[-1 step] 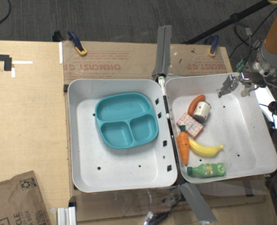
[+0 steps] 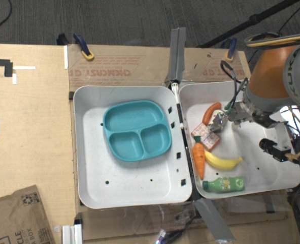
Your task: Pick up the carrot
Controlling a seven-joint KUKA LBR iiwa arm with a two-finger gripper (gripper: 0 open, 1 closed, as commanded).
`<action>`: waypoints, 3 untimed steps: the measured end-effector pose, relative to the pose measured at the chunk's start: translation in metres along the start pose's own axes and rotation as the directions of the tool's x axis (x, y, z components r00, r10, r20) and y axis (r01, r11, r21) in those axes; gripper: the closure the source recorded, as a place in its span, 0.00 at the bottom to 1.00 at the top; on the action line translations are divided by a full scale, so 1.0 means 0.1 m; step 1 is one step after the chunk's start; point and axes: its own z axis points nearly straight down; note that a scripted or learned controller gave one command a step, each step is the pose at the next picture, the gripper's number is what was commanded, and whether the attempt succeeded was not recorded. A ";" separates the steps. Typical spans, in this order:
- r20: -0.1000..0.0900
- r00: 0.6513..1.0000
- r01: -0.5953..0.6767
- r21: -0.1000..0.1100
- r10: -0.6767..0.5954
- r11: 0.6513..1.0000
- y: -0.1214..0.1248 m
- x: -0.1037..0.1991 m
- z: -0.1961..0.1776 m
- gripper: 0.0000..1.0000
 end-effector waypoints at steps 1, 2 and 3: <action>0.001 1.000 -0.005 -0.001 0.005 1.000 0.00 -0.02 -0.09 1.00; 0.002 0.996 0.090 -0.029 -0.090 0.996 -0.16 -0.18 0.20 1.00; 0.001 0.975 0.224 -0.001 -0.224 0.975 -0.67 0.78 -0.65 1.00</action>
